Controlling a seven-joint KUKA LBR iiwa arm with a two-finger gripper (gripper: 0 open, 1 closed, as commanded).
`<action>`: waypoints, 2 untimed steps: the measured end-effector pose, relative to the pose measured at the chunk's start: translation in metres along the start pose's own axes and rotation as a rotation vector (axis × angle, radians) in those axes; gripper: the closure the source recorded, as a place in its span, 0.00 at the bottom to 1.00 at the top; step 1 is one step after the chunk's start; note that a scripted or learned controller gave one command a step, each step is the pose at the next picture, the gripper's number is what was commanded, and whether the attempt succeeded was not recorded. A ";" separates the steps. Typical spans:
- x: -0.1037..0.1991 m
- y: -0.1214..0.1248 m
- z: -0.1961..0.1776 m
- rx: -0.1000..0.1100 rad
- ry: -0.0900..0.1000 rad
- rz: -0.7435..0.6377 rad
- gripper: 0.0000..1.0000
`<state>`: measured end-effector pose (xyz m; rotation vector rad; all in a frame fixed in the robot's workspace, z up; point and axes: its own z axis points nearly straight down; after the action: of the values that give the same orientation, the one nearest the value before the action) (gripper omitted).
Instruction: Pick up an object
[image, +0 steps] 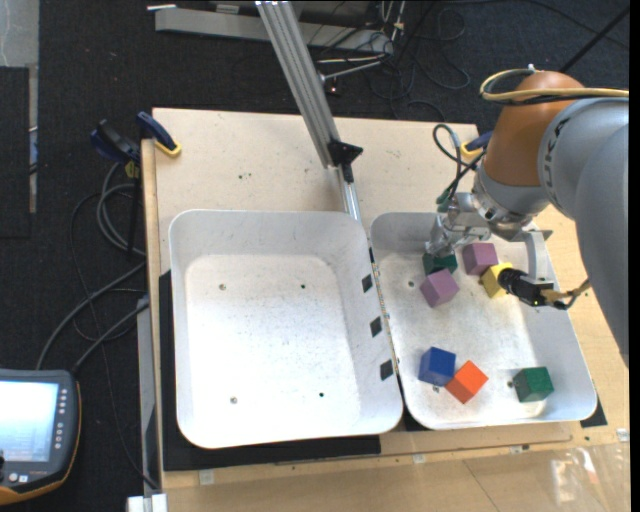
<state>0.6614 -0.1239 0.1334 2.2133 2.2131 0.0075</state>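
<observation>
My gripper (443, 243) hangs low over the far part of the right bin (560, 350). Just below its tip lies a dark green block (438, 264), partly hidden by it. A purple block (439, 288) lies in front of that one. Another purple block (480, 257) and a yellow piece (495, 279) lie just to the gripper's right. Nearer the front edge sit a blue cube (436, 365), an orange cube (466, 382) and a green cube (532, 383).
The left bin (190, 300) stands beside the right one, with a shared raised rim between them. A slanted metal rod (310, 100) crosses above the bench's far side. Cables trail from the wrist near the right bin's far corner.
</observation>
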 end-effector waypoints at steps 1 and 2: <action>0.001 -0.003 -0.063 0.004 0.003 -0.001 1.00; 0.001 -0.001 -0.110 0.004 0.003 -0.002 1.00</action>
<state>0.6587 -0.1228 0.2433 2.2147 2.2191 0.0062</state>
